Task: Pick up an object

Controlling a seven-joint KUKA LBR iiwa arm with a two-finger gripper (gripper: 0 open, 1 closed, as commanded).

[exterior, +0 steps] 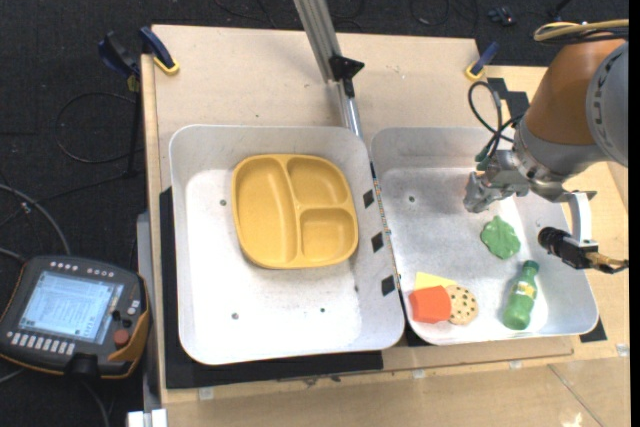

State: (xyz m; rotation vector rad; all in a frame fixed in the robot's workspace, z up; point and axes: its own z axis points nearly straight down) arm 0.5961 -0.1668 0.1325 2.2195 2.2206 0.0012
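No brand, label or legible writing can be made out on any item; the lit screen of the teach pendant [70, 307], far off to the gripper's left at the picture's lower corner, is too small to read.

The gripper [484, 197] hangs over the right bin [420, 165], near its upper middle. Whether it is clenched or released cannot be told from this angle, and nothing is visible in its grasp.

Candidate objects lie in the same bin. A green leafy piece [500, 237] sits just beside the gripper, on its near side and slightly right, apart from it. A green bottle [520, 295] lies further toward the near edge, tilted. A red block [431, 304] rests against a yellow piece [432, 281], and a speckled cookie [461, 304] touches the block's right side; this group lies well toward the near edge, left of the bottle.

The left bin [200, 215] holds a yellow divided tray [295, 211], well to the gripper's left. A metal post [312, 0] rises between the bins, beyond the gripper. The arm [570, 115] and its black cables [490, 115] crowd the bin's right side.
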